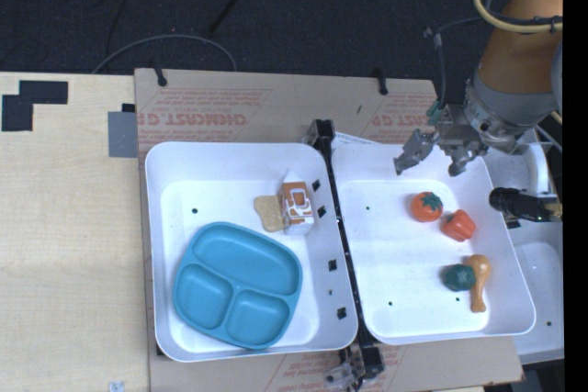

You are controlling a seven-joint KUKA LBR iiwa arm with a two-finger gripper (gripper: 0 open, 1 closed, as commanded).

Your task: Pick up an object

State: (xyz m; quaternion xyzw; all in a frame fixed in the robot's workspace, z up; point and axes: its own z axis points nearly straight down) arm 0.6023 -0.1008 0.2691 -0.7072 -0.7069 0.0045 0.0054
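The objects available for picking lie in the right bin point(386, 326), below the hand point(435, 157). The tomato point(425, 207) sits nearest, just below the hand. The red pepper point(458, 225) touches the tomato on its lower right. Farther below, the teal ball point(456, 277) rests against the tan wooden piece point(478, 282). The hand hangs over the bin's upper rim with its fingers spread wide and nothing between them. In the left bin point(170, 170), well to the hand's left, lie a blue divided plate point(238, 285), a small carton point(296, 205) and a tan slice point(268, 213).
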